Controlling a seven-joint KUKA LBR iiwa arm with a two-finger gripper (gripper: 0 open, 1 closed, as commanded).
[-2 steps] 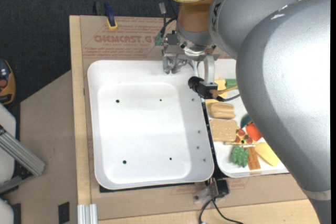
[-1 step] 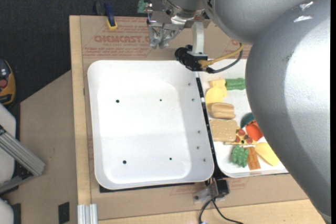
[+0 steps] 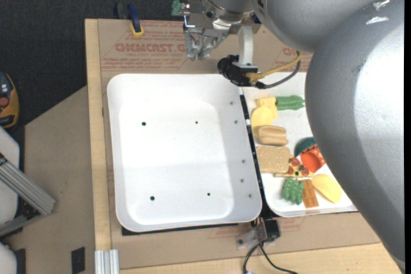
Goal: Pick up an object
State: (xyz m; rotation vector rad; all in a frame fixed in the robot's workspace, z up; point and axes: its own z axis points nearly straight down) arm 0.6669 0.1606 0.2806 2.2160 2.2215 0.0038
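Grey arm over the bins, pincer out past the far rim

Closest to the lens is the grey arm [image 3: 359, 106], sweeping in big and blurred above one bin. At its tip, under the orange band, the pincer [image 3: 200, 49] hangs over the printed cardboard sheet [image 3: 148, 48], just beyond the far rim of the wide white bin [image 3: 173, 151]. Whether it is spread or pressed together I cannot tell from where I stand.

On the near side of the pincer, that wide bin shows a white floor marked with four small dark dots. Towards the arm's side of the pincer, and nearer to me, the second bin [image 3: 276, 202] sits just beside the first and holds the toy food [image 3: 273, 157], well apart from the pincer. A green piece [image 3: 289, 102] lies nearest the pincer. After it come a yellow lump [image 3: 263, 116], a tan bun [image 3: 271, 135], a red piece [image 3: 313, 158], a green sprig [image 3: 293, 190] and a yellow wedge [image 3: 327, 188]. On the pincer's other side, a blue and yellow clamp [image 3: 135, 21] grips the cardboard's far edge.
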